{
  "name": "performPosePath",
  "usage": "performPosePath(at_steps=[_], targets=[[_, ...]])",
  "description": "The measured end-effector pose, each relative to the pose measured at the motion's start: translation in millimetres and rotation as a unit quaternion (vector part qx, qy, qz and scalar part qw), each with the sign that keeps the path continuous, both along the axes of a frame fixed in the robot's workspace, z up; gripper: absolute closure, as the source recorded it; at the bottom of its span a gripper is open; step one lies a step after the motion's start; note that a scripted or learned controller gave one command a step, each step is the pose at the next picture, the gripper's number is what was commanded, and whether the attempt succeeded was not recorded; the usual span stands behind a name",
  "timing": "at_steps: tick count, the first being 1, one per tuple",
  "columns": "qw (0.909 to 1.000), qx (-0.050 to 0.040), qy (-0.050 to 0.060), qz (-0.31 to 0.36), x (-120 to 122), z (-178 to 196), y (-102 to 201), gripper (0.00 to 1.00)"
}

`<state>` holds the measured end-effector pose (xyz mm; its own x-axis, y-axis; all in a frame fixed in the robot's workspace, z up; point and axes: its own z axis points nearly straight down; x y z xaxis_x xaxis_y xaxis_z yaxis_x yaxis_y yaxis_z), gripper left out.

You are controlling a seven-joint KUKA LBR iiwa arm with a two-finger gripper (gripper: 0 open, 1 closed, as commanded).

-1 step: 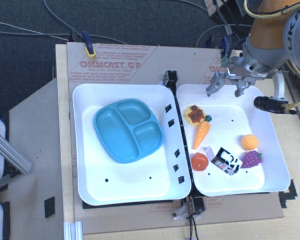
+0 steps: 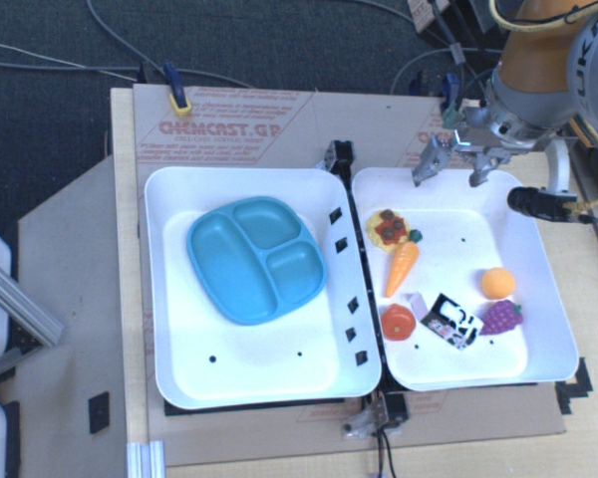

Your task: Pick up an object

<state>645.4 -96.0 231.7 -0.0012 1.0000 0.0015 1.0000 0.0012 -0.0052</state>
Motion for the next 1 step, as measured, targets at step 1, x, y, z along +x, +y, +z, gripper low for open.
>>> performPosePath(at_steps=[1], targets=[[1.0, 0.0002, 0.003, 0.0, -5.7, -46.7, 3.1, 0.0]])
